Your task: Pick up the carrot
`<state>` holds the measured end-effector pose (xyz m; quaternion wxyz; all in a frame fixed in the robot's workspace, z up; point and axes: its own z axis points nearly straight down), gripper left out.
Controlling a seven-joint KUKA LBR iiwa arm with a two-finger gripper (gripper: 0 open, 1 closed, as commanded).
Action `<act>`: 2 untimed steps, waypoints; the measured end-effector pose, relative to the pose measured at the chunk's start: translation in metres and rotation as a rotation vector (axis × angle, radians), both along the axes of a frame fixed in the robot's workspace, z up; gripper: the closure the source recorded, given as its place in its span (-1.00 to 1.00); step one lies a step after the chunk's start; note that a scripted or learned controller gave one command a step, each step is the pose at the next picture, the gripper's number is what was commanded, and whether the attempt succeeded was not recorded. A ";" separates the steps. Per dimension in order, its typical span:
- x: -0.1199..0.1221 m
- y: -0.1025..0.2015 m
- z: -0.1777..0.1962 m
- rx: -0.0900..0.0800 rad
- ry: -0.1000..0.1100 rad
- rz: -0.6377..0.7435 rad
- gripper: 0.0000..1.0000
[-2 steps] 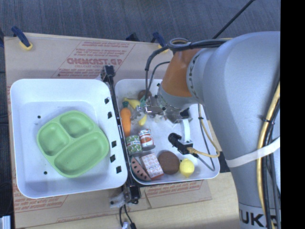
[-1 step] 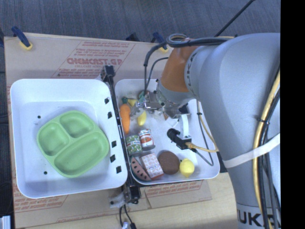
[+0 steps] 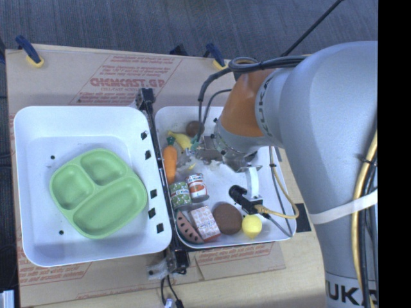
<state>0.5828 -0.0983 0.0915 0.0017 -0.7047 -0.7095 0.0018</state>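
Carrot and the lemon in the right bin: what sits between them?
In the camera view, between carrot and lemon stand two small cans, then a brown round piece.

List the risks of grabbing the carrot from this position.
1. The carrot lies along the right bin's left wall, so a finger may strike the rim rather than straddle it.
2. A yellow item and two small cans crowd its ends; closing could nudge or catch them.
3. The gripper is partly hidden under the wrist, so alignment is hard to confirm.

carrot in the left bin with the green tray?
No, the carrot lies in the right bin, along its left wall; the green tray sits in the other bin.
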 end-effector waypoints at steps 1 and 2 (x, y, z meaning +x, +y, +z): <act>0.022 0.005 0.001 -0.003 -0.003 -0.003 -1.00; 0.003 0.004 0.001 -0.004 -0.004 -0.002 -1.00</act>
